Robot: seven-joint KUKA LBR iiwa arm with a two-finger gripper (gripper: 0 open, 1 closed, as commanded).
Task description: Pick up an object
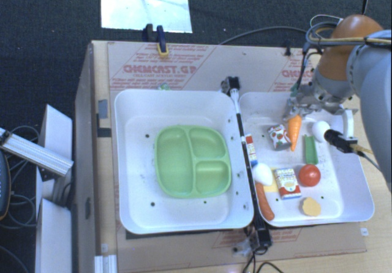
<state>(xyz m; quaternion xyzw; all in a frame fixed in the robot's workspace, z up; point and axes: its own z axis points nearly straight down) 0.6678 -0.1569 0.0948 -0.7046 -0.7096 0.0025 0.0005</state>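
Gripper [298, 108] hangs low over the right bin's [361, 201] far end, seemingly touching the carrot's [294, 131] top; whether it grips is unclear. Left bin [131, 119] holds a green tray [192, 161].

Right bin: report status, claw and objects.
Claw low at right bin far edge, over carrot top. Grip unconfirmed. Toy carton crowds carrot. Green tray alone in left bin.

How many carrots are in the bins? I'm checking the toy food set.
2. One carrot stands near the back of the right bin, just under the arm. The other carrot lies along that bin's left wall, at the front. The arm may hide more.
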